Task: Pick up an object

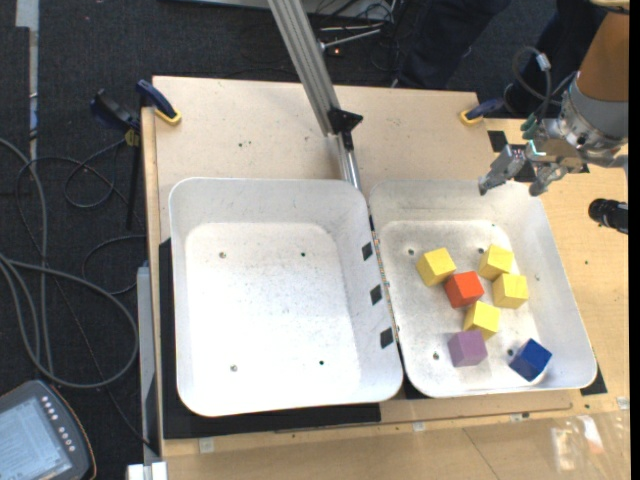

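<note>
Camera view: the pincer [517, 178] hangs spread, holding nothing, above the right white plastic bin's [560, 268] far rim. The small coloured blocks crowd together; the red cube [463, 288] touches yellow neighbours, so fingers risk jamming.

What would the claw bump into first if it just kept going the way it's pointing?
Probably the right bin's far rim or floor: the gripper points down-left above it. The yellow blocks lie farther in; depth is unclear.

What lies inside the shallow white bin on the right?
The shallow white right bin holds four yellow blocks, an orange-red block, a purple block and a blue block. Anything beneath them is hidden.
</note>
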Controlling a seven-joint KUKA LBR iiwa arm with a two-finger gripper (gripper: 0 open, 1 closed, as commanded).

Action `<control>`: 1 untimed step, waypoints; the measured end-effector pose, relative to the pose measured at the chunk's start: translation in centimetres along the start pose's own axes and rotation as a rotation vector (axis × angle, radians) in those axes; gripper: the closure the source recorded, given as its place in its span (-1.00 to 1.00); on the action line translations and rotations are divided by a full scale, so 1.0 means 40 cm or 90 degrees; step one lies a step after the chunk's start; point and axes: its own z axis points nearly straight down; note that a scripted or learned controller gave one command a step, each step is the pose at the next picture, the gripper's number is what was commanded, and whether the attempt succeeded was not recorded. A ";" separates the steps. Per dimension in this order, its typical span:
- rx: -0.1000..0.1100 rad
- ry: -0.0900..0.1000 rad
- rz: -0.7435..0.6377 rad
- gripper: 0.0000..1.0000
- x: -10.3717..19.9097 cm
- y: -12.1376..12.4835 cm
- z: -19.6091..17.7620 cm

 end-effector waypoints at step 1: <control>-0.003 -0.001 -0.001 -1.00 0.001 0.002 -0.008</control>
